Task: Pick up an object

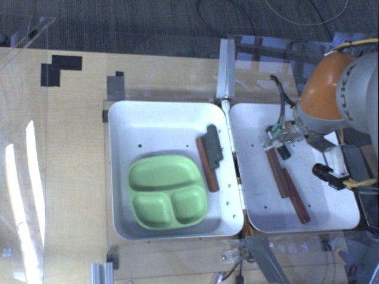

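Tool (278, 142) reaches down from the right onto the brown stick (288, 187); its grip cannot be told.

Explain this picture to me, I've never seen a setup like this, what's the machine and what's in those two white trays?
It is one photo from a camera fixed above a bench, looking down at a slant. The grey and orange shape at the right is a robot arm, run by a program and meant to pick something up. Its tool hangs low over the right bin, above the top end of a long brown stick that lies there. Whether it grips anything cannot be told. The left bin holds a green divided tray, and beside it a brown stick with a dark grey piece against it.
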`<state>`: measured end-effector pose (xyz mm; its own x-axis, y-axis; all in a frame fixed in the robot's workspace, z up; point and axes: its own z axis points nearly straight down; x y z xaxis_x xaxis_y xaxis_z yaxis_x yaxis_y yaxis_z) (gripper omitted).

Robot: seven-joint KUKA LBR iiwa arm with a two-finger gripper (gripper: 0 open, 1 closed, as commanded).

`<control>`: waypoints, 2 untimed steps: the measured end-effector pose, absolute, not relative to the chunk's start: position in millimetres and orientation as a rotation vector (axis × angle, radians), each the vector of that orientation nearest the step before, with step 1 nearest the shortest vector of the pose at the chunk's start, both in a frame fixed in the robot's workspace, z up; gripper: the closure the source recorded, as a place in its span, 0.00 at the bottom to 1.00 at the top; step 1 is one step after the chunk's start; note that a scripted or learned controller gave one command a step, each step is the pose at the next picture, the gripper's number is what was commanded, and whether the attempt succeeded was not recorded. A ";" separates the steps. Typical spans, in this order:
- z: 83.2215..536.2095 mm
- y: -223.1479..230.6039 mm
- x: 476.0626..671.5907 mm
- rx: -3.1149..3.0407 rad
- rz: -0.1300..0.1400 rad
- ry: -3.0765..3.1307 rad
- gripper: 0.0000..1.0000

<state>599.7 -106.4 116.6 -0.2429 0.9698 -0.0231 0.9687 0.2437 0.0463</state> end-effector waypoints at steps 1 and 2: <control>250.2 -67.0 656.5 1.728 0.012 2.605 1.00; 249.6 -40.7 670.6 1.464 0.009 2.764 1.00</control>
